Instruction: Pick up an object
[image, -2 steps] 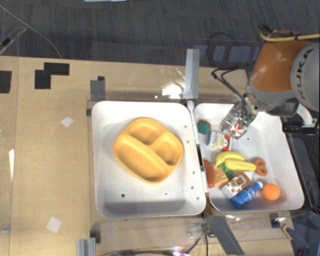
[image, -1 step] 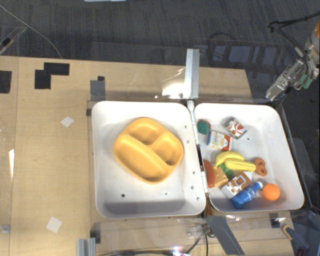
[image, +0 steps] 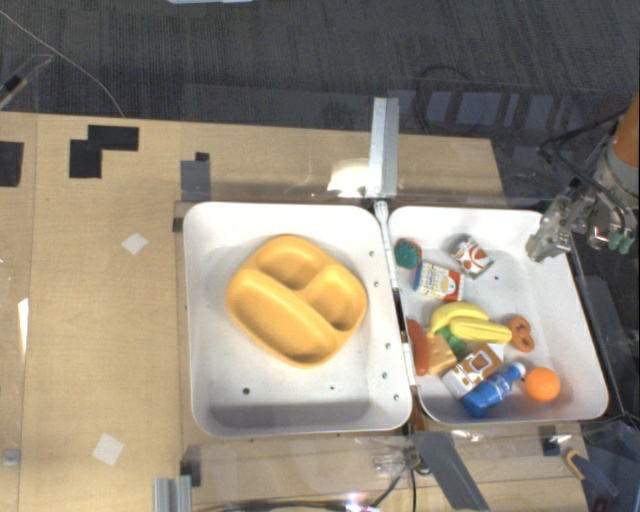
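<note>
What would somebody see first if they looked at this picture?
Most likely the big yellow divided plate, sitting alone in the left bin. Next comes the bright heap of toy food in the right bin: a banana, an orange ball and a blue bottle. The gripper hangs over that bin's far right corner.

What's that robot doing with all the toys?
The robot arm's gripper hangs over the top right corner of the right bin, and nothing shows between its fingers. Toy food lies piled in that bin: a banana, an orange, a blue bottle. The left bin holds a yellow divided plate.
</note>
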